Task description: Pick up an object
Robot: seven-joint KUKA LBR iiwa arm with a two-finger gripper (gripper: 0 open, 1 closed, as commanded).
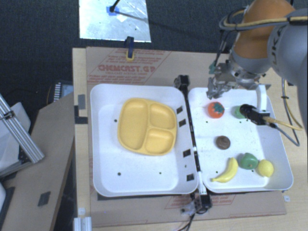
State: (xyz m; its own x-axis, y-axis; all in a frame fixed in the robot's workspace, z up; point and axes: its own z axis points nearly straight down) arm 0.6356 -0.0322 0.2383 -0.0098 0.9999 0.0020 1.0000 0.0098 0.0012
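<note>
1. The orange-red toy fruit, round with a teal patch on top, lies on the floor of the right bin. It is in the far left part of that bin, close to the wall shared with the neighbouring bin.
2. The gripper hangs just above and behind this fruit, near the bin's far rim. At this slant I cannot tell whether it is clenched or released, or whether it touches the fruit.
3. Just right of the fruit sits a small green toy, partly hidden by robot hardware.
4. Nearer the camera, about mid-bin, lies a brown round piece, apart from everything else.
5. Three more toys cluster along the near side of the right bin:
   - a yellow banana, curving up to the right;
   - a green toy vegetable just beside the banana's tip;
   - a lemon against that green piece's right side.
6. The left bin holds a yellow divided plate with three compartments, set roughly in its middle.
7. The grey arm, with its orange band, comes in from the upper right.
8. Both bins rest on a cardboard sheet printed in red. A silvery sheet lies beyond it.
</note>
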